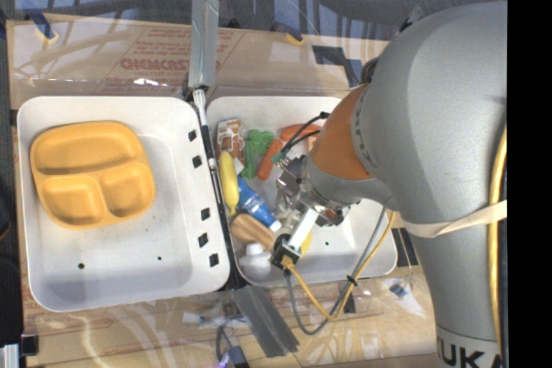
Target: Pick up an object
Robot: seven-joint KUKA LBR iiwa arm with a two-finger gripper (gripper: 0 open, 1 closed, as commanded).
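Hanging low over the right bin (259, 109), with the gripper (290, 192) close above yellow banana (228, 181), green piece (257, 146), orange carrot (270, 158), blue object (254, 204) and tan loaf (248, 228), all heaped at the side nearest the left bin (129, 254). Impossible to tell whether jaws apart or together. Resting in the left bin, one yellow divided plate (90, 172).

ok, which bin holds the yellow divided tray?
The left bin: the yellow tray sits toward its far-left corner. The right bin has a banana but no tray.
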